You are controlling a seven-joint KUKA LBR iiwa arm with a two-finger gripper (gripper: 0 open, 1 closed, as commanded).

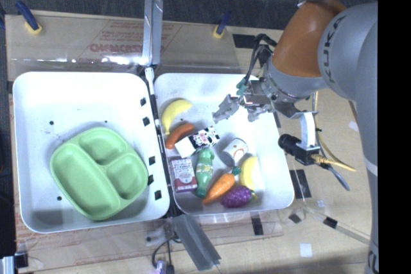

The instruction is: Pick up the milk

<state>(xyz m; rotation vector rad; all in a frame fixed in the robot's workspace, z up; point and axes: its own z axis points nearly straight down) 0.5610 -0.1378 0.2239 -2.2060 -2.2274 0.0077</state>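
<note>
The arm (334, 42) comes in from the right and its gripper (239, 106) hangs over the upper middle of the right bin (192, 81). The jaws look spread apart with nothing between them, though the angle's not great, so that's my best read.

The milk (203, 137), a little cow-print carton, lies near the bin's middle, below and left of the gripper, clear of it. It's pretty boxed in: a sausage (179, 133) touches its left side, a banana (174, 112) sits above that, a green bottle (204, 167) is right below, and a can (234, 150) sits just to its right.

The open floor is along the bin's top edge. The left bin (32, 157) holds 1 green tray (97, 171), well apart from all this.
</note>
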